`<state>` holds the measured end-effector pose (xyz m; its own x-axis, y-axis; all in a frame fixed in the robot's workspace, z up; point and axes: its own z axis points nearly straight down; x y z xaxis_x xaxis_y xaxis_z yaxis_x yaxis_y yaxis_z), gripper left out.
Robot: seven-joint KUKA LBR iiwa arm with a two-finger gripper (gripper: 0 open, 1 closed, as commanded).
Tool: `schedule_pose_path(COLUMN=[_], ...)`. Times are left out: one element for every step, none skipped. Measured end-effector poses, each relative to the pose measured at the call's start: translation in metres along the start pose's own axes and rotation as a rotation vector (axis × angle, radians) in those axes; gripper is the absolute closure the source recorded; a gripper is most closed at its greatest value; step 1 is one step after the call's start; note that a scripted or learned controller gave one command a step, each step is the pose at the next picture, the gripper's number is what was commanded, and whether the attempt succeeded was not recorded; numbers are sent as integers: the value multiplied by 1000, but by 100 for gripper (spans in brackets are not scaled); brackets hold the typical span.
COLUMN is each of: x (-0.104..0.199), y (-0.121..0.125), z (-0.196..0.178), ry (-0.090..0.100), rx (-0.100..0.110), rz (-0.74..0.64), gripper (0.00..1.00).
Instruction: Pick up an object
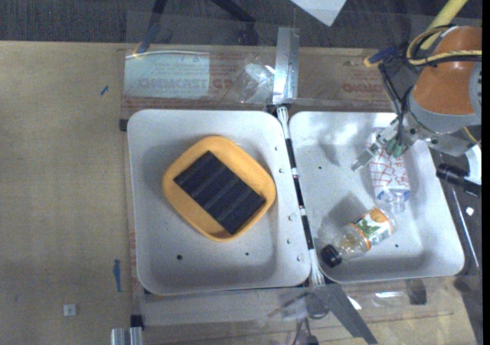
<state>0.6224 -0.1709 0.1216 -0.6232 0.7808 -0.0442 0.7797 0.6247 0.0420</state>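
Over the right bin [444,259] now, and the gripper [380,149] hangs at the upper part of it, the arm [444,83] reaching in from the right with its orange band plain to see. Can't tell how wide the gripper is set, nor that it has hold of anything. Just below and to the right of it lies a crumpled red-and-white packet [389,175], touching or very near the tip, long axis running down the bin. Further down sits a small plastic bottle [360,235] on its side, black cap toward the bin's lower left corner, body slanting up to the right. That packet looks the nearer candidate, I'd say; a short drop should meet it. Across the divider, the left bin [153,259] holds a yellow tray with a dark ribbed insert [219,196], well apart. Both bins rest on a tan bench [53,183], dark carpet beyond
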Motion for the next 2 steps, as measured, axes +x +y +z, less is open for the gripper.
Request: schedule_pose_path(x=[-2,-15], y=[-2,1], z=[0,0], ry=[-1,-12], rx=[-8,-4], rz=[60,-35], gripper=[0,0])
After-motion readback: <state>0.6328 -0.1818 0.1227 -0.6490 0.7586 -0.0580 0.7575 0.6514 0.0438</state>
